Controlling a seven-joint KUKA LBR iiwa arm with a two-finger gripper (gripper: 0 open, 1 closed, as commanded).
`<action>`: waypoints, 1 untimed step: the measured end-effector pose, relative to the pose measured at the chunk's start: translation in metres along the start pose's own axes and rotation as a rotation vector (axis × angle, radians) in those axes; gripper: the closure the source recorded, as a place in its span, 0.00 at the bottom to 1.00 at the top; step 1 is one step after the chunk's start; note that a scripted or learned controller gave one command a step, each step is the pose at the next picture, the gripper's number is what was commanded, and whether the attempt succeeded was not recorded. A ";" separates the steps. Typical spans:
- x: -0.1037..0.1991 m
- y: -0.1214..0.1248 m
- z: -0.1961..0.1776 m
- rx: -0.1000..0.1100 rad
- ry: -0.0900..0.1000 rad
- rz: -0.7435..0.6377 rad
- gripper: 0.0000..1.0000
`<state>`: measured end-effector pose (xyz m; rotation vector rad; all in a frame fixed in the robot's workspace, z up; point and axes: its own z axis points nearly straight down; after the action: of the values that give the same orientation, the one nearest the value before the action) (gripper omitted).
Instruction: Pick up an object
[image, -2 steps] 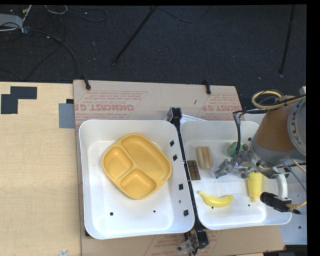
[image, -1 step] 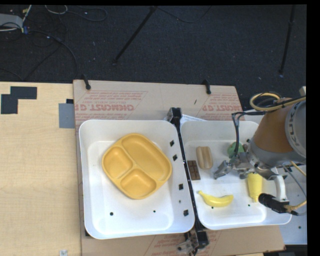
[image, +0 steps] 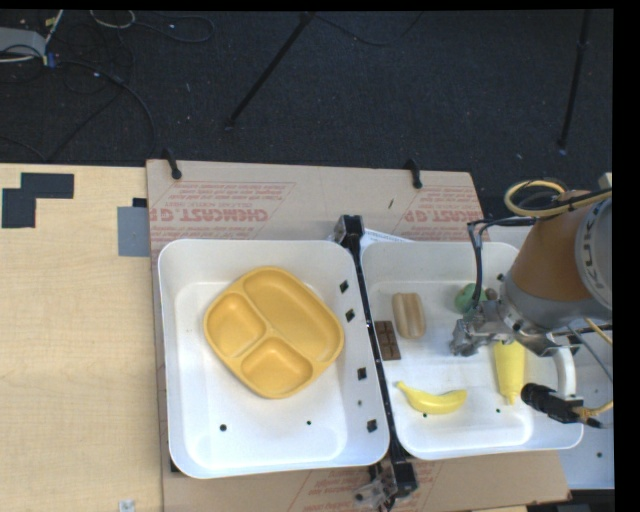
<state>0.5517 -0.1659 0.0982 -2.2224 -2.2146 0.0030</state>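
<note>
The right bin (image: 440, 440) holds a tan block (image: 407, 314), a small dark brown piece (image: 386, 340), a yellow banana (image: 433, 399) and a yellow bottle-like object (image: 509, 370). A green object (image: 466, 296) peeks out at the bin's right, partly hidden by the arm. My gripper (image: 468, 340) is low in the right bin, right of the tan block and just below the green object. The banana lies below and to its left. Nothing shows in its grasp.
In the left bin (image: 190, 420) lies a yellow divided plate (image: 273, 331). A black divider (image: 365, 340) runs between the bins. My orange-banded arm (image: 560, 265) covers the right bin's far right side, with cables (image: 560, 400) hanging near the yellow bottle-like object.
</note>
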 end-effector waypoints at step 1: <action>-0.005 0.008 -0.058 -0.007 -0.003 -0.005 1.00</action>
<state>0.5603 -0.1714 0.1564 -2.2218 -2.2251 -0.0021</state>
